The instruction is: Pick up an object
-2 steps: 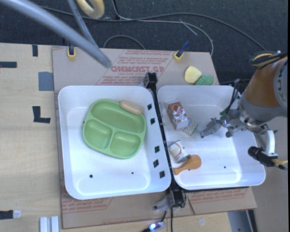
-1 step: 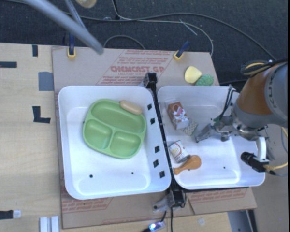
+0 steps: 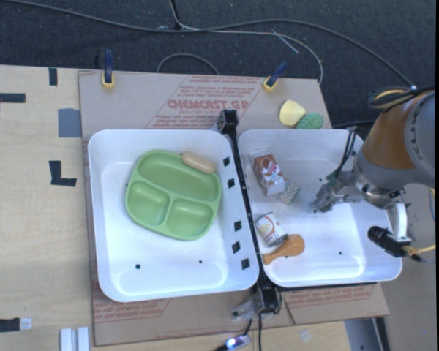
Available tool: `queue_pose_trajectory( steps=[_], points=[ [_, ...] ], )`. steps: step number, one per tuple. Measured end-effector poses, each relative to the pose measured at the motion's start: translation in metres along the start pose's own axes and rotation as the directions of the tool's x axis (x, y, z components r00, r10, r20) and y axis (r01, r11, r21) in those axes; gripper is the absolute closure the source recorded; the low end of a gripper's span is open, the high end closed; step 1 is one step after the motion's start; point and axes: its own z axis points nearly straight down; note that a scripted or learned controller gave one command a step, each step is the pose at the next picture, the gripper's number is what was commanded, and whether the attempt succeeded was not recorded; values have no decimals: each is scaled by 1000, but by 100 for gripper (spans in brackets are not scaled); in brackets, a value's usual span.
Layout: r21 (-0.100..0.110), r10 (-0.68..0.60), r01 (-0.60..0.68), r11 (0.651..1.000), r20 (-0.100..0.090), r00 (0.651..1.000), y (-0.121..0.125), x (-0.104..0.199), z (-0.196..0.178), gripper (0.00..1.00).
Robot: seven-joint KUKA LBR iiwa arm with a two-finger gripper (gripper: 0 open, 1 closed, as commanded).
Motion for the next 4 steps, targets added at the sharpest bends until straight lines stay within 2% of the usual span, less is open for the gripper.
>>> queue_pose_trajectory(
  steps=[1, 2, 3, 4],
  points=[
    [1, 0, 0, 1000, -4, 1000, -1, 3, -43, 100],
    [-2, 0, 0, 1000, -2, 1000, -2, 2, -106, 100],
    [-1, -1, 1, 1000, -2, 1000, -1, 2, -153, 100],
    [5, -4, 4, 1000, -5, 1000, 0, 61, -139, 100]
  ],
)
